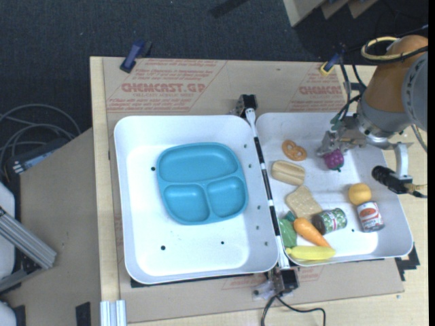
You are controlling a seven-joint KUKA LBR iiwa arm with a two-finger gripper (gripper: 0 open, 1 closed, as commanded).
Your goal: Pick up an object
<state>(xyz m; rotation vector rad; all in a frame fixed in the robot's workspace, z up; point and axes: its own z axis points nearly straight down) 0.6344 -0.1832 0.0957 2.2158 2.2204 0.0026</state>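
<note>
Toward the upper right of the frame, the gripper [333, 147] sits over a small purple plastic fruit [334, 159]; its grasp is unclear. Light, rigid, probably slippery; pinch its widest part.

The hand [333, 147] sits over a purple toy [334, 159] in the right bin [397, 233].

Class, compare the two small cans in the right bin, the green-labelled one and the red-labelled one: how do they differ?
The green-labelled can lies on its side; the red-labelled can looks to stand more upright. The green-labelled can touches the orange carrot, while the red-labelled can sits just below the yellow lemon. The green-labelled can lies nearer the bin's middle, the red-labelled can nearer its right wall. Both are small, similar-sized cans in the right white bin.
</note>
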